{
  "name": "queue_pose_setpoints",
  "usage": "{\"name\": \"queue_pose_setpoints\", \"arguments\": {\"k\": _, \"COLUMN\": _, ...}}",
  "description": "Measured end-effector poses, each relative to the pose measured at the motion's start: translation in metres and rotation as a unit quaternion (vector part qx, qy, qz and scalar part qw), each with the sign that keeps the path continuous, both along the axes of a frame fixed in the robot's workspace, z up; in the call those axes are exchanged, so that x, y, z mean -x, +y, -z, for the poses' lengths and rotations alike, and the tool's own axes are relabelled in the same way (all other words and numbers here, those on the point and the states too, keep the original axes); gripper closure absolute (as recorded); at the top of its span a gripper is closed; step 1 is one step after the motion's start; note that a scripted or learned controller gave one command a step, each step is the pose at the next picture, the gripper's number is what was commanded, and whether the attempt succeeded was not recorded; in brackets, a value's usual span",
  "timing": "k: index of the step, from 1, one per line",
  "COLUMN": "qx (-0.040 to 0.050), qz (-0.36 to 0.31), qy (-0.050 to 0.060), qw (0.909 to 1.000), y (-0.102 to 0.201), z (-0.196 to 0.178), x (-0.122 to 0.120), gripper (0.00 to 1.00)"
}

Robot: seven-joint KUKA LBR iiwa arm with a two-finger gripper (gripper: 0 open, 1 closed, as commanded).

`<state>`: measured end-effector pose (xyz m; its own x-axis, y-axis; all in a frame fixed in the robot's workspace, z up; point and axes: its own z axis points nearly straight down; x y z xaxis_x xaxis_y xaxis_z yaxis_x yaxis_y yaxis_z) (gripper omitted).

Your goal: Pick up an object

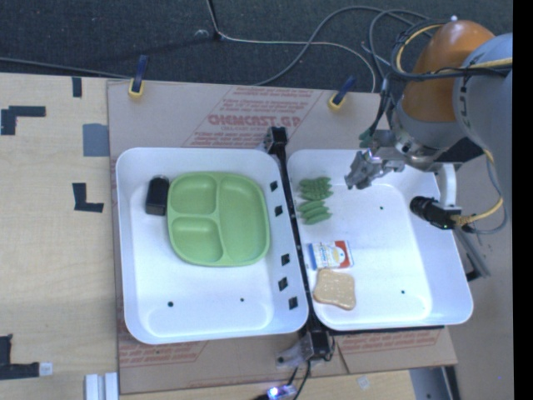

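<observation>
the gripper (360,176) hovers at the right bin's (425,265) twelve o'clock edge; i cannot tell its state. green pea pods (315,199) lie at its nine o'clock, toast (335,289) at six.

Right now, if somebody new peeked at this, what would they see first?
Probably the bright green divided plate in the left bin, with a small black block beside it. Then the big grey and orange arm reaching over the right bin, its gripper near the green pea pods.

Left bin (141,307): divided plate (218,219), block (156,196) touching its left. Right bin (425,290): 2 pea pods (315,200) rear-left, carton (330,255) nearer, toast (335,289) nearest. Gripper (363,173) just right of pods.
</observation>
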<state>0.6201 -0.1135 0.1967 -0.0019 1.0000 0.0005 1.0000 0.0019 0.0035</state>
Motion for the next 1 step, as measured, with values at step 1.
{"name": "queue_pose_setpoints", "arguments": {"k": 1, "qx": 0.0001, "qz": 0.000, "qy": 0.000, "qw": 1.0000, "y": 0.0007, "z": -0.0419, "x": -0.0011, "gripper": 1.00}}
